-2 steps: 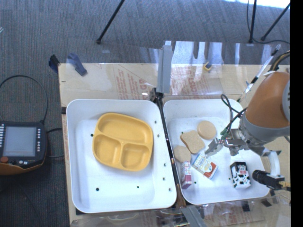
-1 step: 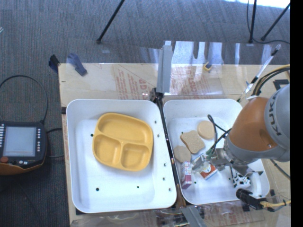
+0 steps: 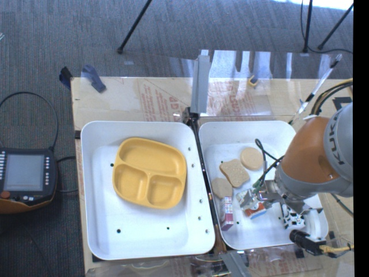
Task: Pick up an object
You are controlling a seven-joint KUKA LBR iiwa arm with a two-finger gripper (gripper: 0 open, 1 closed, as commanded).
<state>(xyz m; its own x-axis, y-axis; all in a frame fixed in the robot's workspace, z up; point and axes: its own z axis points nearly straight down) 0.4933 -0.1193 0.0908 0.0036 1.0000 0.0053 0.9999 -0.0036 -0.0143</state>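
Gripper [image 3: 253,199] sat low in the right bin [image 3: 216,133], finger state couldn't be read, over a red-white carton [image 3: 258,212] at its 6 o'clock; crowding toast slice [image 3: 234,172] at 11 risked a miss.

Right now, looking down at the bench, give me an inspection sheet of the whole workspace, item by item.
Surface: bench bearing two shallow white bins, left bin and right bin.
Job's things: in the right bin, a toast slice, two round crackers, a small carton and a red and white packet.
Clutter: yellow divided tray in the left bin; blue tape on the bench corner.
Grippers: gripper low over the right bin beside the packet; finger state unclear.
Cables: black cable by the wrist; more at the right edge.
Surroundings: grey carpet, teach pendant on the floor, stand legs.
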